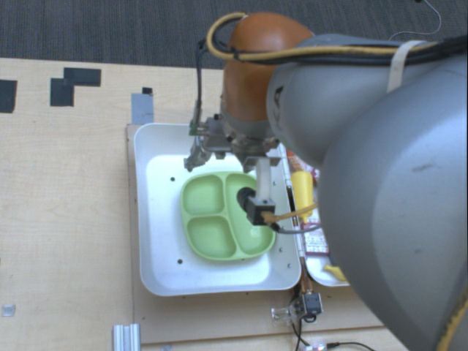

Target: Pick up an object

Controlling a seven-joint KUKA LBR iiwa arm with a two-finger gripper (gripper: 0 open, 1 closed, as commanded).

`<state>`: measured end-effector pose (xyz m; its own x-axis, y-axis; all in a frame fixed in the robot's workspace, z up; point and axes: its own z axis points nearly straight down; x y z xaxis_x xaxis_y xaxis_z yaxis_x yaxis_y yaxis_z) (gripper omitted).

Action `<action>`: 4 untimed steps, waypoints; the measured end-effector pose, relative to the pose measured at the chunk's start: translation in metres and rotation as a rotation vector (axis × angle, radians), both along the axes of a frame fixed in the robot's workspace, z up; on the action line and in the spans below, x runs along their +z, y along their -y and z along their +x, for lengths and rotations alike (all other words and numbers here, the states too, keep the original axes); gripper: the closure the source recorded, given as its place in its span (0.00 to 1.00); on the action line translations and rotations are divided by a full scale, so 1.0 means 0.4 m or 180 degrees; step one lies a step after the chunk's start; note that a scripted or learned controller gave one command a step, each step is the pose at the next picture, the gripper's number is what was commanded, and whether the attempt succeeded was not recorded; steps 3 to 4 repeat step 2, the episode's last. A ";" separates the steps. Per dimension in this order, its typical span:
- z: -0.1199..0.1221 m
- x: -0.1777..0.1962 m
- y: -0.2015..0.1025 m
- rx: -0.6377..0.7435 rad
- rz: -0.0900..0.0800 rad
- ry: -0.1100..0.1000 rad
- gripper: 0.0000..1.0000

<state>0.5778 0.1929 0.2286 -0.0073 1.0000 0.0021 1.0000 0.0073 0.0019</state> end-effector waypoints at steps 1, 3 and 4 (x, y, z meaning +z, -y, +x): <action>-0.157 0.021 -0.106 -0.0001 -0.0003 -0.0009 1.00; -0.230 -0.117 -0.105 -0.0016 -0.0006 -0.0012 1.00; -0.230 -0.117 -0.105 -0.0016 -0.0006 -0.0012 1.00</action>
